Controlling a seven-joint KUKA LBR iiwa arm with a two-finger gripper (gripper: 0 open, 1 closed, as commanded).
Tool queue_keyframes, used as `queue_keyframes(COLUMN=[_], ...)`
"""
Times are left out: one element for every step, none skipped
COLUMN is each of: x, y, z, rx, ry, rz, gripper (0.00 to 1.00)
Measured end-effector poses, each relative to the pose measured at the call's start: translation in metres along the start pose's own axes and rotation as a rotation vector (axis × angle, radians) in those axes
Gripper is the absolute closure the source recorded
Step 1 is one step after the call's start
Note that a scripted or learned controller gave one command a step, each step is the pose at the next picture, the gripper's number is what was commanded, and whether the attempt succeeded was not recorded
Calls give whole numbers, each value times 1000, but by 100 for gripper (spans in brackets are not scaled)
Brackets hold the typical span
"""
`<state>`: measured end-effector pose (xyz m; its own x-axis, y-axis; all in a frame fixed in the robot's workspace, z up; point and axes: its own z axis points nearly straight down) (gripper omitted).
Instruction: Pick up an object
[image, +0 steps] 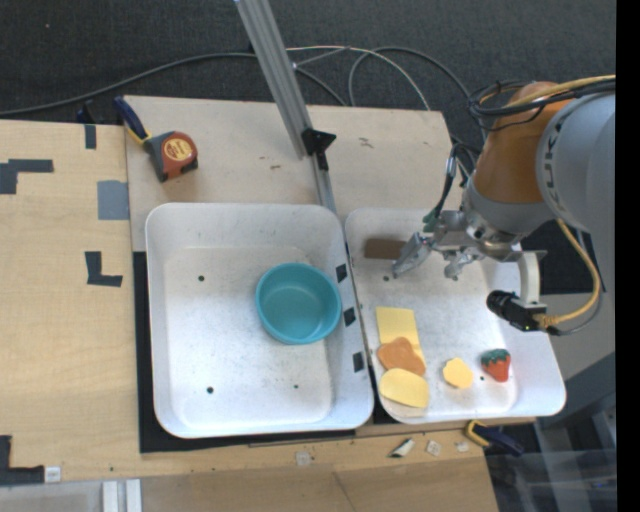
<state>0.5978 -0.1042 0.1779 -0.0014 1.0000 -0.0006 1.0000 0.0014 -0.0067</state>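
Nearest me, the left shallow white bin (175, 300) holds a round teal plastic bowl (297, 303). Rightward, flat yellow and orange foam pieces (400, 360) and a small red strawberry toy (496, 365) lie untouched in the right white bin (540, 400). Above them hovers the two-finger gripper (432, 258), fingers spread wide, nothing between them; I'd say picking hasn't begun.

Single fixed camera, mounted above the tabletop (60, 250), looking down at a slant. Mid-distance framing: both white bins, left bin (170, 300) and right bin (530, 395), appear whole. Arm (560, 150) enters from the right edge.
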Motion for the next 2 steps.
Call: queue_keyframes(x=[-5, -5], y=[-9, -8], z=[60, 90], rx=[2, -6], ry=[1, 0], rz=[0, 1], gripper=[0, 0])
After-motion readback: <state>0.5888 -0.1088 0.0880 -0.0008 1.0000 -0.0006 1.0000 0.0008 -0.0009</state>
